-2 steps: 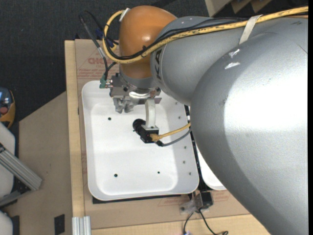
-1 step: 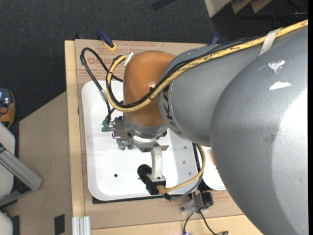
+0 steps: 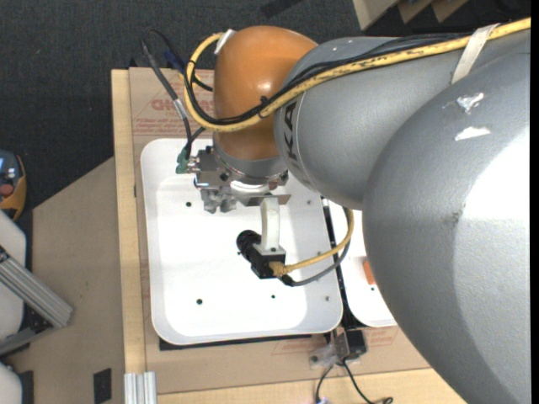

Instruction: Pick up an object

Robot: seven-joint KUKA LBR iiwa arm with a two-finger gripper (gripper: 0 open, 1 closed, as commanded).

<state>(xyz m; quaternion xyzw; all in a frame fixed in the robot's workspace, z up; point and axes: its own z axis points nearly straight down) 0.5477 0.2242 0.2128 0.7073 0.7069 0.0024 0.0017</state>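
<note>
While reaching in over the left bin (image 3: 173, 310), grey arm (image 3: 421, 167) with orange band (image 3: 253, 82), tool (image 3: 223, 194) above bin's far half, fingers' state impossible to tell, right bin (image 3: 370, 310) just beside.

Robotics lab or test cell, not a home or shop. A big grey industrial arm (image 3: 421, 167) with an orange joint and yellow cabling leans over a plywood bench (image 3: 135, 225) carrying shallow white bins (image 3: 177, 310). Dark carpet floor (image 3: 67, 40), loose wires, an aluminium extrusion rail (image 3: 34, 293) at the left and stacked boards in the far corner.
</note>
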